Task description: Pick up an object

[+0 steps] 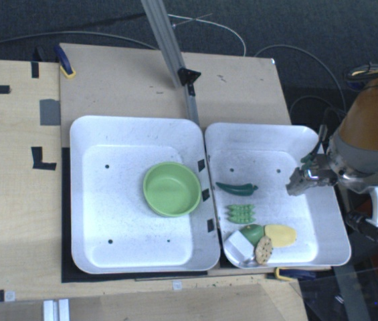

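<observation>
Objects cluster in right bin near 6 o'clock edge — dark green pepper, pea pods, yellow piece, speckled cookie. Gripper at 3 o'clock side of that bin, jaw state cannot tell. Green bowl in left bin.

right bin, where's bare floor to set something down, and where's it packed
In the right bin, the far half is bare, between the back wall and the dark green pepper. The gripper hangs by the right wall. The near-left corner is crowded: pea pods, yellow piece, cracker.
</observation>
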`<action>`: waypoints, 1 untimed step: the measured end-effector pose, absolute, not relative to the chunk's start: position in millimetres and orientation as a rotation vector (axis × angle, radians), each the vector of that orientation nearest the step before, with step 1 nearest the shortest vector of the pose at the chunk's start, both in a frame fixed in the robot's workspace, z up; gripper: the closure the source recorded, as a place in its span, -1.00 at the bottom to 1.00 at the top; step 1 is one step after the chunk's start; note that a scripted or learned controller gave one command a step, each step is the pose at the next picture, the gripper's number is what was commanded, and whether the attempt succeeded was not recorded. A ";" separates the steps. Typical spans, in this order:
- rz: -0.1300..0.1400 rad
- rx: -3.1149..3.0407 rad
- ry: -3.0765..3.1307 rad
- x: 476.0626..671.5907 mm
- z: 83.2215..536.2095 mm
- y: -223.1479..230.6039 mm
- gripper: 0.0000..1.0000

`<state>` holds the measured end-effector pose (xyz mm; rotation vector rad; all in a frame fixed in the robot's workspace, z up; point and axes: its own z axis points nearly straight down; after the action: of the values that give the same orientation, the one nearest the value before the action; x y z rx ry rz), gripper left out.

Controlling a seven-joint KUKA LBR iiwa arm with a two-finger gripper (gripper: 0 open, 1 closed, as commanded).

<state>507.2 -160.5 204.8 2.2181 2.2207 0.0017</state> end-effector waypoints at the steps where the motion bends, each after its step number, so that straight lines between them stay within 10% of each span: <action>1: 0.003 2.216 2.219 507.1 267.2 -164.9 1.00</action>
<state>507.1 -164.9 267.2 2.2162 2.2190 0.0034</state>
